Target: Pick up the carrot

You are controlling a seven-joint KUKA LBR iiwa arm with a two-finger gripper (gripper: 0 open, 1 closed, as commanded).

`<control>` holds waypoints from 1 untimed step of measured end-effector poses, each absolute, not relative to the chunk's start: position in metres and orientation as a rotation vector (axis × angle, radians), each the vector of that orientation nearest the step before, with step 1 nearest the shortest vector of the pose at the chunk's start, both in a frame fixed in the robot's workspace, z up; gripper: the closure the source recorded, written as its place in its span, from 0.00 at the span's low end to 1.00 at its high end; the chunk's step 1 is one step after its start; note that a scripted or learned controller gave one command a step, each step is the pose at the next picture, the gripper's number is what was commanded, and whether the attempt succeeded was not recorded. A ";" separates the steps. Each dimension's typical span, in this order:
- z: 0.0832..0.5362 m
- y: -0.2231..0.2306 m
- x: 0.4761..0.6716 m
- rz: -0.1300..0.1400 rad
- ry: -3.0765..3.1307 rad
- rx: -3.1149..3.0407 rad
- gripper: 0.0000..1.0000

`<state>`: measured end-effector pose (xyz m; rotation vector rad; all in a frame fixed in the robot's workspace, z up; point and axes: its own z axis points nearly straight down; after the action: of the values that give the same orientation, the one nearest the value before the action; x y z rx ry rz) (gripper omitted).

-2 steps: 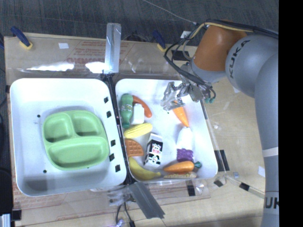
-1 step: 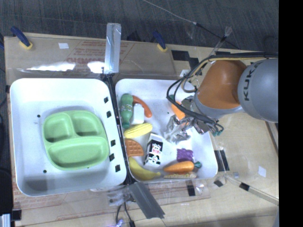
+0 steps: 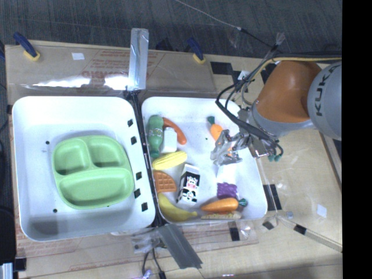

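Now | arm (image 3: 325,100) reads "KU" | end effector (image 3: 225,153) grip unclear, right bin's (image 3: 174,104) right edge | carrot (image 3: 221,205) near bin's front-right corner

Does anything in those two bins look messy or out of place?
A bit. The toy food is heaped along the right bin's left and near edges: a banana, corn and a carrot lie jumbled. The green tray in the left bin sits slightly askew. Nothing looks spilled or broken.
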<state>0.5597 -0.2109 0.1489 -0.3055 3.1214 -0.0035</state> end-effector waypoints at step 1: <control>0.235 -0.168 0.500 -0.006 3.127 -0.183 1.00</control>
<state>0.4997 -0.1678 0.2345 -0.1834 3.1271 -0.0055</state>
